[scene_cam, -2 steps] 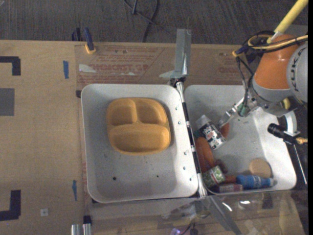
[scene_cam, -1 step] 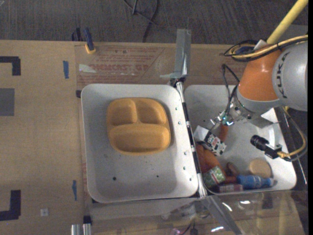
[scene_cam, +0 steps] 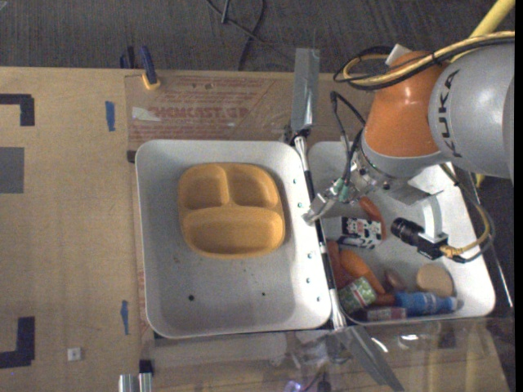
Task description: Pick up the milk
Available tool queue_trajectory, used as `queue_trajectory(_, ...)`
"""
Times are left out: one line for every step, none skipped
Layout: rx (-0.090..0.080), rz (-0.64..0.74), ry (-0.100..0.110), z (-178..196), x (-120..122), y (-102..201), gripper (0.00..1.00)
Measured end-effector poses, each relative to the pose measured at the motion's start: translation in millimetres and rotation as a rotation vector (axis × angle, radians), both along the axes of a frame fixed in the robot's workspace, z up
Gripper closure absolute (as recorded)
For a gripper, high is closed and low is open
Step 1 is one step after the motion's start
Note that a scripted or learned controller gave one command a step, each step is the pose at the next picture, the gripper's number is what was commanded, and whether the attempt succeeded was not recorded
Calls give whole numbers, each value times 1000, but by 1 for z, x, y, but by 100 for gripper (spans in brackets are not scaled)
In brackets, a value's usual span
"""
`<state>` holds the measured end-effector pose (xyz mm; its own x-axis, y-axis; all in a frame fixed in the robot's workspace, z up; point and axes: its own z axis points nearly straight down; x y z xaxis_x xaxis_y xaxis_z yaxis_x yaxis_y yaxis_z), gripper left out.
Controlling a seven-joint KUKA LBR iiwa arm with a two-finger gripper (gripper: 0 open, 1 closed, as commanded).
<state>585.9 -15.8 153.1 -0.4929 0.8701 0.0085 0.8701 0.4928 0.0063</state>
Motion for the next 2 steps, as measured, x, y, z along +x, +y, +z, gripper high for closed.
queue_trajectory(-10, 102, 1, 31, -85, -37, 0)
queue_trajectory(-11, 101, -1, 32, -20, 3, 0)
